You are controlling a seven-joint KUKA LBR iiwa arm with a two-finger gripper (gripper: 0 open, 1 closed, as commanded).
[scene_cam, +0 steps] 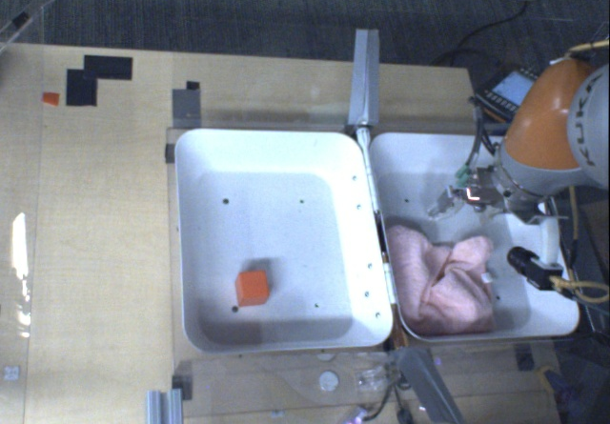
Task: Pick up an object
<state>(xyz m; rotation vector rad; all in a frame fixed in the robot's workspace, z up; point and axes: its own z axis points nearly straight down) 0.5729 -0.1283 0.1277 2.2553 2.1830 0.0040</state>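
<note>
Bins are lying side by side: two shallow white plastic trays [191, 222] with rounded corners. Just below the grey metal two-finger gripper [456, 200], which is hovering over the right bin, a crumpled soft pink cloth [440, 281] is bunching in folds. Whether its fingers are apart, I cannot tell. Far left, a small orange cube [253, 288] is sitting.

A small orange block [253, 288] sits in the left bin's near part; a crumpled pink cloth [441, 281] lies in the right bin.
</note>
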